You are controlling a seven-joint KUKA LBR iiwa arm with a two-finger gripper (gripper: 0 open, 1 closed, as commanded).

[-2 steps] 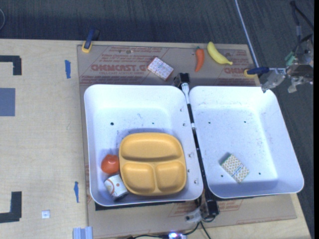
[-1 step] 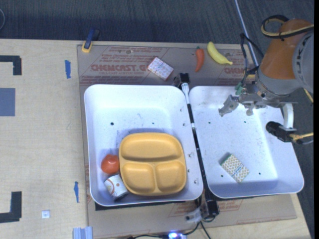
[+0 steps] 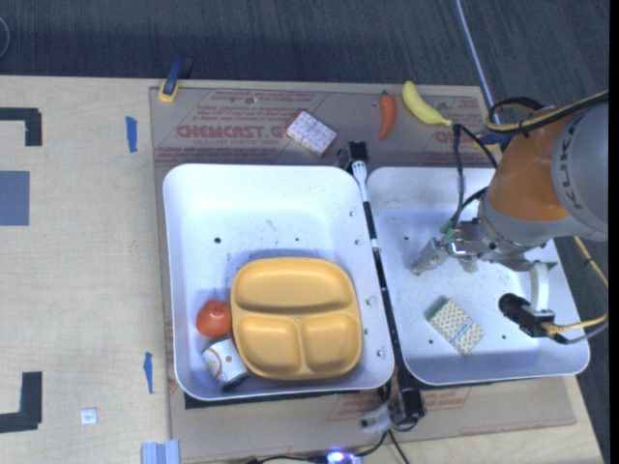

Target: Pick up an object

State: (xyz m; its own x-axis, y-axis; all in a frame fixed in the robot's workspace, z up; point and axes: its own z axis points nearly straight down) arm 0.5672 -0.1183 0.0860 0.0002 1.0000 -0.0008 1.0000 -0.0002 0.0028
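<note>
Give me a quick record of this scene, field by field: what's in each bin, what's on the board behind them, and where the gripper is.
left bin: yellow divided tray, tomato, small can
right bin: patterned sponge
behind bins: banana, red pepper, second sponge
gripper: over right bin, up-left of the sponge, holding nothing visible

Grey arm (image 3: 580, 162) — orange band, black cables, seemingly metallic gripper (image 3: 426, 257).
</note>
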